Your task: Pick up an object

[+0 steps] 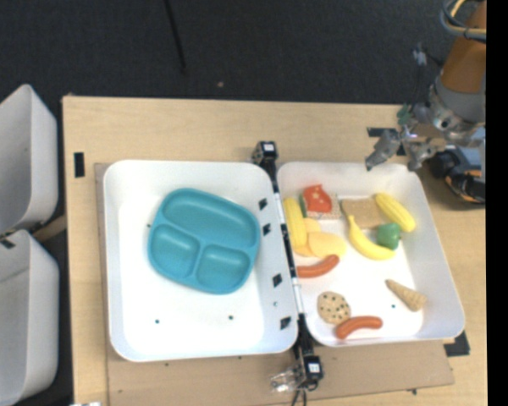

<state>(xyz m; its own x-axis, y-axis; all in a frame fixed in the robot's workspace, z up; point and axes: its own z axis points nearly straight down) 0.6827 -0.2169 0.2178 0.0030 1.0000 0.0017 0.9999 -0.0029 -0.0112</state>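
Observation:
The right bin holds toy food: a red strawberry, a brown toast slice, two bananas, a green piece, a yellow corn cob, a yellow chip, two sausages, a cookie and a cone. My gripper hangs above the bin's far right corner, beyond the food. It is open with nothing between its fingers.
The left bin holds a blue divided plate. A black clip sits at the far end of the seam between the bins. White chair-like shapes stand at the left edge. Bare bench surrounds both bins.

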